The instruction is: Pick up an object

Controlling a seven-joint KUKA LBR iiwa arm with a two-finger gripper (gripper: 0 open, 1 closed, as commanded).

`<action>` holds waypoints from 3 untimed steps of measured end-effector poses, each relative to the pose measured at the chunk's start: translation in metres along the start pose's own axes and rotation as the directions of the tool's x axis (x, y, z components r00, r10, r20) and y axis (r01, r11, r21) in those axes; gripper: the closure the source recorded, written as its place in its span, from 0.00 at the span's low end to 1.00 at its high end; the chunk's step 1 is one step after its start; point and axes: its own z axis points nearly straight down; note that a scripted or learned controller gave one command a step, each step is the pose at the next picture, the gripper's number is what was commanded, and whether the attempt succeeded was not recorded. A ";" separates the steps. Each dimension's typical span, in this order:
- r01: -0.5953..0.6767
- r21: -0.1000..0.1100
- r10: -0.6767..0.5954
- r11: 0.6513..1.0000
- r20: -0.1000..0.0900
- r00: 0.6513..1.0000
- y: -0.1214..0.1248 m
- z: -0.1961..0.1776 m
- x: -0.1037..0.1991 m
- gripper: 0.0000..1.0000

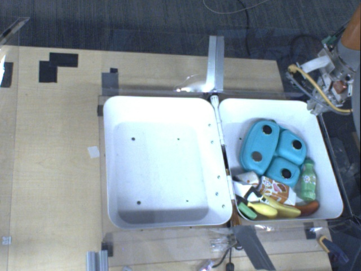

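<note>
1. The pincer hangs over the right bin's far right corner; I cannot tell its state, and nothing shows in it.
2. Below and left of it, well apart, lie a blue 3-lobed toy, a green bottle and a banana.
3. No pick looks made yet: choosing, descending, closing and lifting remain.

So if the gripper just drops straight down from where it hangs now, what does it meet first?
Probably the far right corner of the right bin, at or just outside its rim. The gripper hangs above that corner, well away from the blue tray and the green bottle. Depth is unclear from this one slanted view.
</note>
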 end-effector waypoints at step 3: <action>0.107 -0.002 -0.107 0.994 -0.004 0.994 0.032 -0.171 0.011 1.00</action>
